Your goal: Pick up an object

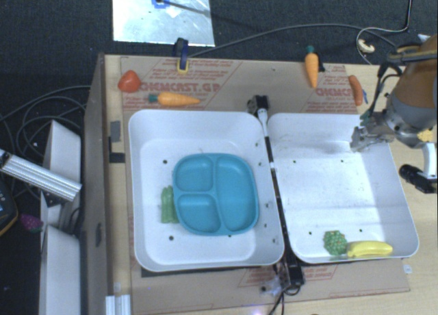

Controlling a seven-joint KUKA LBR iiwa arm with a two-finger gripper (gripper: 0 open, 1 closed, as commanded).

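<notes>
On the worktop (226, 77) two shallow white bins sit side by side. The left bin (147, 170) holds a blue divided plate (215, 194) with three compartments, and a green toy vegetable (168, 205) lies just beside the plate's left edge, touching it or nearly so. The right bin (321, 183) carries a green toy broccoli (335, 242) and a yellow toy banana (370, 248) close together near its front edge, the banana to the right of the broccoli.

The arm (414, 98) enters from the right, and its pincer (363, 139) sits over the far right corner of the right bin, well apart from the broccoli and banana. Nothing shows between its tips; whether they are spread or pressed together cannot be told.

Beyond the bins, on the cardboard, lie a toy tomato (129, 81), a toy carrot (175, 99), a second carrot (312, 68) and an orange piece (356, 90) near the arm.
</notes>
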